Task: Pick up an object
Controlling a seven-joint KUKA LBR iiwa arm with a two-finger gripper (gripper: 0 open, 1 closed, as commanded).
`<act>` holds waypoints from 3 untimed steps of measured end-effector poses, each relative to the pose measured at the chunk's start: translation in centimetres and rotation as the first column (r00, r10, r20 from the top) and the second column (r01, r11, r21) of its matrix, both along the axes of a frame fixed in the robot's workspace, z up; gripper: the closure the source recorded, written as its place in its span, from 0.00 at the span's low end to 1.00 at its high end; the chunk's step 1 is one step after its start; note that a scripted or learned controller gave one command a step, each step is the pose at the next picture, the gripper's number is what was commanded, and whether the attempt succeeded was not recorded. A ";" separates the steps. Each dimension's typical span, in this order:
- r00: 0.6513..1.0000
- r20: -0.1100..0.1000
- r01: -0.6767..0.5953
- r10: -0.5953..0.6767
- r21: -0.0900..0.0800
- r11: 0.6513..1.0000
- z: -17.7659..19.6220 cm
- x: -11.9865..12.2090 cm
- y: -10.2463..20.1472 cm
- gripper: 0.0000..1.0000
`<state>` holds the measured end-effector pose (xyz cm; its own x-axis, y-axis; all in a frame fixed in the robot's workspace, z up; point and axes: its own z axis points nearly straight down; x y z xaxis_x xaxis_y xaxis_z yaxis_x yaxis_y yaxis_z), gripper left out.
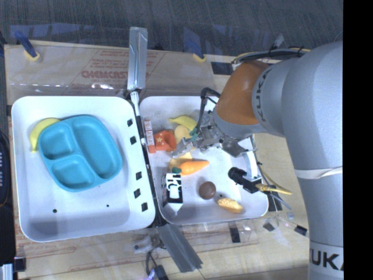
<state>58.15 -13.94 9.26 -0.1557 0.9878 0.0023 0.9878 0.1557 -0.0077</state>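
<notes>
My end effector (198,137) hovers over the right bin (256,206); whether it's clenched, I cannot tell. The carrot (194,167) just below looks light, rigid, probably slick plastic; I'd pinch its thick middle.

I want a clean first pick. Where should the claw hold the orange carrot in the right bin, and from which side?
Grip the carrot across its thick left half, coming from above. It lies flat and tapers rightward, with bare floor of the right bin on that side.
</notes>
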 end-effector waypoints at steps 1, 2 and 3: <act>0.937 0.006 -0.348 0.348 -0.001 0.937 5.4 7.6 0.7 0.00; 0.974 0.009 -0.227 0.227 -0.002 0.974 11.9 1.9 0.6 0.00; 0.985 0.004 -0.174 0.174 -0.002 0.985 1.0 4.4 1.5 0.00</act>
<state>62.54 -12.41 10.28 -0.3250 0.9457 0.0001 0.9457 0.3250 -0.0036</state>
